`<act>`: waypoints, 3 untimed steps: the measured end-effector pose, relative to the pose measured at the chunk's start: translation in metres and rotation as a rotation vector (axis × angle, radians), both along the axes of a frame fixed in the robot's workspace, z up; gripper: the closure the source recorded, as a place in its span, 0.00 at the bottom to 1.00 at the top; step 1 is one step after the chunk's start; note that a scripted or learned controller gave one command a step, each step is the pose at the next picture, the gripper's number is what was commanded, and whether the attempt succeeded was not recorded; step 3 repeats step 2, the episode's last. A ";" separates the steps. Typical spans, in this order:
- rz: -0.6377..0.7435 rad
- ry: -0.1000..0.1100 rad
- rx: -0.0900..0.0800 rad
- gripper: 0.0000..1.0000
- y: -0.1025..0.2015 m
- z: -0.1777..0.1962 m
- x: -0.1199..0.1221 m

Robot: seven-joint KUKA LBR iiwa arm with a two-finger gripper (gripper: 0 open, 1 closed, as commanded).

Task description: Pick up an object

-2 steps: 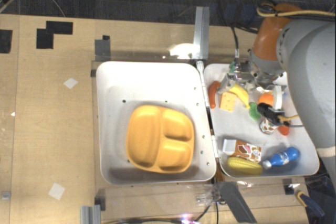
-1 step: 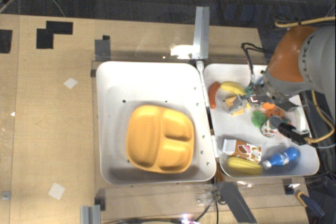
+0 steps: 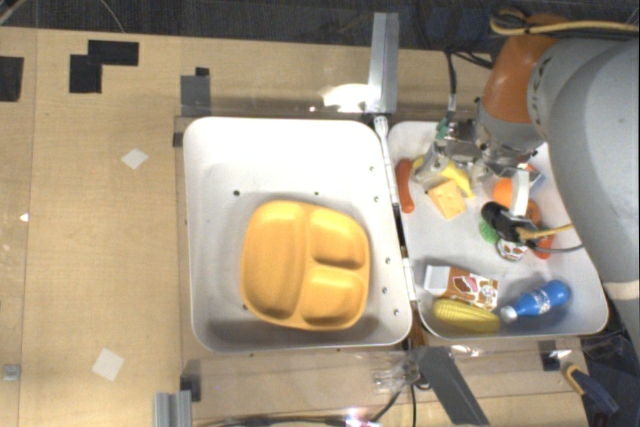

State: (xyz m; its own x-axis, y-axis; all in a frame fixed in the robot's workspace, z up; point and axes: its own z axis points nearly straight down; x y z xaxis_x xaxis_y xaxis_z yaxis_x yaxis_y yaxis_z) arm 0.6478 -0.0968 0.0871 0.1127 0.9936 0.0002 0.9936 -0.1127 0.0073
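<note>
Reaching in from the right, the grey arm is seen above the right bin, with its orange band at the bin's far edge. Both bins are shallow, white and smooth, with rounded corners, and are set side by side on a pale wooden bench. The left bin is taken up by a glossy yellow tray, rounded in outline and moulded into three compartments. In the right bin the claw is held over the far half; whether it is wide or narrow cannot be told. A yellow wedge, flat-faced, matt and dotted like cheese, lies just below the claw on the near side, touching it or very nearly so. A red sausage, smooth and slender, is laid along the bin's left wall, beside the wedge. Along the near wall a small printed box, a bumpy yellow corn and a shiny blue bottle on its side are grouped, well apart from the claw.
</note>
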 end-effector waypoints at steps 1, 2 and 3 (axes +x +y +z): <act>0.007 -0.001 -0.004 1.00 -0.001 0.013 0.001; -0.361 -0.001 0.004 1.00 0.055 0.101 0.023; -0.361 -0.001 0.004 1.00 0.055 0.101 0.023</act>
